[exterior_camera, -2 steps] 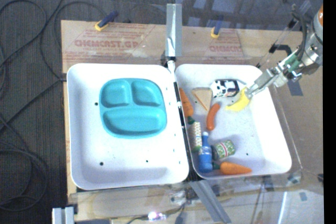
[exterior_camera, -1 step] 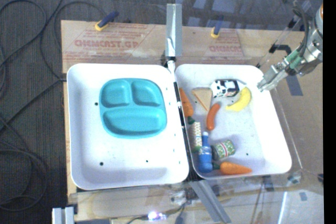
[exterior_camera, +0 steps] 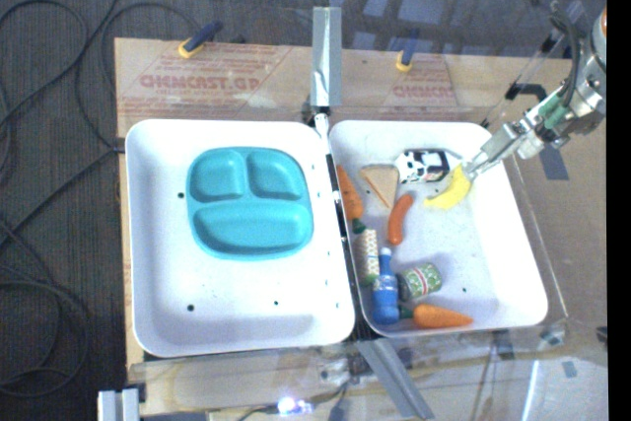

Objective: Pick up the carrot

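Against the right bin's point(exterior_camera: 513, 212) front wall, carrot point(exterior_camera: 441, 316) beside can point(exterior_camera: 421, 281), hand point(exterior_camera: 471, 167) at banana point(exterior_camera: 449, 192), grip unclear.

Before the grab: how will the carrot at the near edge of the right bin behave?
The carrot looks like rigid toy plastic, so probably stiff and light. Its round tapered body may roll or pivot if nudged. It lies against the bin wall, beside the can, leaving little finger room.

Even, bright overhead light; white bins point(exterior_camera: 148, 311) slightly washed out. Soft, short shadows. Small glare spot at bottom edge point(exterior_camera: 287, 404). Overall image mildly soft, grainy.
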Controlling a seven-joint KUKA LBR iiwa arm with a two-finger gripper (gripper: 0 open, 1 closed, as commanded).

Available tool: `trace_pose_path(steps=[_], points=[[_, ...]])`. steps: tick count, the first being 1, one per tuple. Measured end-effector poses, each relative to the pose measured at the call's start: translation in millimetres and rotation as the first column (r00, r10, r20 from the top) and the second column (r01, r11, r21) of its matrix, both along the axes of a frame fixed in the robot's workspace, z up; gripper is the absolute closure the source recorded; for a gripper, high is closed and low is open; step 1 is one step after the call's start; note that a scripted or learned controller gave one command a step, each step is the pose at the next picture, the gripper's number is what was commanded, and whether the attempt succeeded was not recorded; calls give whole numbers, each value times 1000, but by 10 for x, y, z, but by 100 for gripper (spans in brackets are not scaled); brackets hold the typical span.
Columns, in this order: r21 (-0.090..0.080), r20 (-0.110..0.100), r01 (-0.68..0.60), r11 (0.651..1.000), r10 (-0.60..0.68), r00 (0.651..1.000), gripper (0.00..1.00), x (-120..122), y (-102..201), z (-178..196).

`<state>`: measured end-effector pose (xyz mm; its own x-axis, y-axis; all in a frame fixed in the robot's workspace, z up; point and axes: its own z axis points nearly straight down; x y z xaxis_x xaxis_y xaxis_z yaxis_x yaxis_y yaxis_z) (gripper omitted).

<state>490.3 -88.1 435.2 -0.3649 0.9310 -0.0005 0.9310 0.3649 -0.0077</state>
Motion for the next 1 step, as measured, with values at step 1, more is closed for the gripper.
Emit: trace_pose_path(steps=[1], points=[[4,7,-275,961,275,961,0,-60,589,-1734]])
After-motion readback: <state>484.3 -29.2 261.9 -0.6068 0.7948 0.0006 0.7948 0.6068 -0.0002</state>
